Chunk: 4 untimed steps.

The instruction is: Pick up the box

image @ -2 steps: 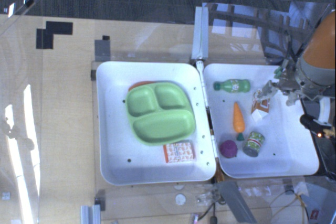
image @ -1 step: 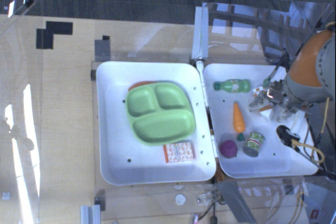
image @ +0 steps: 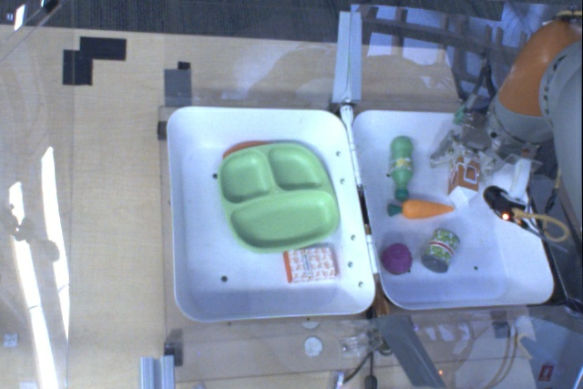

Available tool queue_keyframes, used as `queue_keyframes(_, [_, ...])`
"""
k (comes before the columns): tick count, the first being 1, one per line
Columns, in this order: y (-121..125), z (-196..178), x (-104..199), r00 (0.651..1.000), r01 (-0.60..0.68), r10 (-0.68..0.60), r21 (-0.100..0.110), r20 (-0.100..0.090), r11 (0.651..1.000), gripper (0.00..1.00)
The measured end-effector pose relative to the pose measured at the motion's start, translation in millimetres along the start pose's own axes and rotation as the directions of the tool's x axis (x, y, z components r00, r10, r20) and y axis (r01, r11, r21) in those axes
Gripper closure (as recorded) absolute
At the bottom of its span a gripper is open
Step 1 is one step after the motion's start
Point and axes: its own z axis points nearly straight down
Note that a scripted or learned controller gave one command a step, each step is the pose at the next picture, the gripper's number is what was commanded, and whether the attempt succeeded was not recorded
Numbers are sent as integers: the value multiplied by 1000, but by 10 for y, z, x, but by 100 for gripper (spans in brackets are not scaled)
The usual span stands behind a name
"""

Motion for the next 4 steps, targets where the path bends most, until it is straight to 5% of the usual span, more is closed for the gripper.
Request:
queue_keyframes(1, [27,-142,6,1000,6,-6,-9,2,1000,100])
queue_keyframes(2, [-554,-44,709,987,162,-162,-8,0,987,100])
queue_keyframes(3, [-800,-1292,218,995,-104,104,1,3,995,100])
queue_keyframes(4, [-1269,-1437,685,905,424,-424,2,1,905,100])
